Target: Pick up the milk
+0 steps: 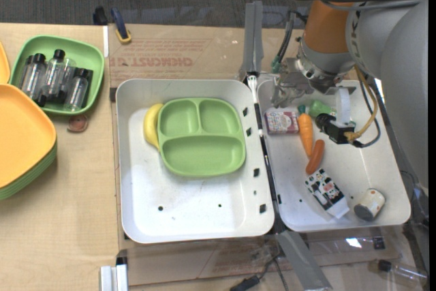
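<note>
The gripper [291, 93] hangs low over the right bin [381, 160], just above the pink carton [281, 121]; whether it grips anything I cannot tell. The milk [325, 192], cow-patterned, lies flat well below the carton, past the carrot [308, 135], so it looks untouched.

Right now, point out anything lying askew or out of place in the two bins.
The milk carton lies tipped on its side in the right bin. In the left bin, the green divided plate sits partly over a yellow item.
</note>
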